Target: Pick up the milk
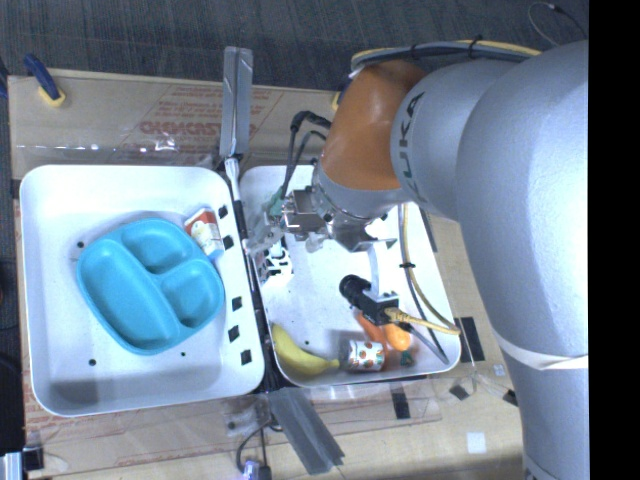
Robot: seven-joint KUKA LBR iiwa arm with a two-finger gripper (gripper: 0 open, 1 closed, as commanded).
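Note:
The milk (278,261) is a small white carton with black cow patches. It lies in the right bin (335,368), close to that bin's left wall. My gripper (266,234) hangs right above the carton's far end, near the divider between the bins. The wrist and the orange band hide much of the bin behind it. Nothing in this view shows whether the carton is between the fingers.
A banana (300,354), a patterned can (366,355) and a carrot (388,334) lie along the right bin's near wall. The left bin (50,298) holds a blue divided plate (150,283) and a small red-and-white package (205,231) at the plate's far right.

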